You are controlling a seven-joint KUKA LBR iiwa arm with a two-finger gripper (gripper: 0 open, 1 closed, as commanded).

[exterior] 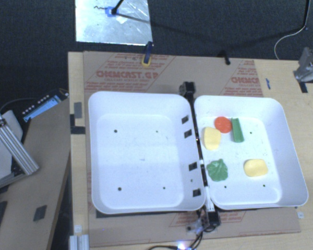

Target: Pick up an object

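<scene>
- The hand (309, 66) is sitting at the frame's right edge, well apart from the bins; whether it is released or clenched I cannot tell.
- Risk, as I judge it: the red piece (223, 124), green bar (237, 130) and pale yellow piece (212, 138) are crowding together in the right bin (289, 139), inviting a nudge or double grab.
- The yellow block (255, 167), lying lower right, is looking small, rounded, isolated.

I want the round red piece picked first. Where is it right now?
The round red piece lies in the right bin, near its far wall, touching the green stick.
</scene>
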